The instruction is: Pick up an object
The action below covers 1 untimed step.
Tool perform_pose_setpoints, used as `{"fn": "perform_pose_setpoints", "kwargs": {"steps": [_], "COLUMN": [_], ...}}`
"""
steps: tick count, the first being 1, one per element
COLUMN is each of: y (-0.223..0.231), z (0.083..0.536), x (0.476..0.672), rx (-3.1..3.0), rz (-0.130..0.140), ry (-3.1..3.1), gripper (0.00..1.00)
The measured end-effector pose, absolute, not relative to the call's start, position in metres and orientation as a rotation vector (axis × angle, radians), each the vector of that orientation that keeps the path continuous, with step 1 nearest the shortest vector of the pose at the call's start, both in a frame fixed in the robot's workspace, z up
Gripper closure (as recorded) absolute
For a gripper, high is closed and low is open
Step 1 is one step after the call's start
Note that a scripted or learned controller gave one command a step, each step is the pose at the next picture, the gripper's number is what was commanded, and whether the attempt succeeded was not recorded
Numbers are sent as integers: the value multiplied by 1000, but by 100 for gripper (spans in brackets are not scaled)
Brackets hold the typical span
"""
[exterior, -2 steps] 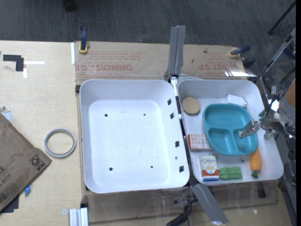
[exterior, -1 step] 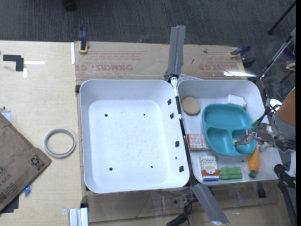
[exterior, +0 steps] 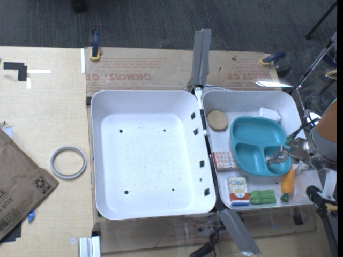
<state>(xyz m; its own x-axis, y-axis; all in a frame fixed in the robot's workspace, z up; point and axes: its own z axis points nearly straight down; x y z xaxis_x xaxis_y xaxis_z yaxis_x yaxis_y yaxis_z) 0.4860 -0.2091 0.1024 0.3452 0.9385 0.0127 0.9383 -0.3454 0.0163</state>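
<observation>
On the bench, the right bin (exterior: 298, 111) holds a teal tray (exterior: 256, 143); the gripper (exterior: 280, 157) seemingly pinches its rim.

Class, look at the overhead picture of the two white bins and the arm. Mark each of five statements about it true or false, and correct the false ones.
1. The teal divided dish lies in the right bin. True.
2. The roll of tape lies inside the left bin. False: it lies on the bench, outside that bin, to its left.
3. The carrot lies close to the dish's lower right edge. True.
4. The claw is over the left bin. False: it is at the dish's right side, in the right bin.
5. The round cookie lies at the bottom edge of the right bin. False: it lies near the top left corner.
</observation>
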Motion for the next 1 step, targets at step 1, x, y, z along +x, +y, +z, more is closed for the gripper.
{"fn": "perform_pose_setpoints", "kwargs": {"steps": [1], "y": [-205], "z": [97], "x": [486], "rx": [2689], "rz": [27], "ry": [1618], "gripper": [0]}}
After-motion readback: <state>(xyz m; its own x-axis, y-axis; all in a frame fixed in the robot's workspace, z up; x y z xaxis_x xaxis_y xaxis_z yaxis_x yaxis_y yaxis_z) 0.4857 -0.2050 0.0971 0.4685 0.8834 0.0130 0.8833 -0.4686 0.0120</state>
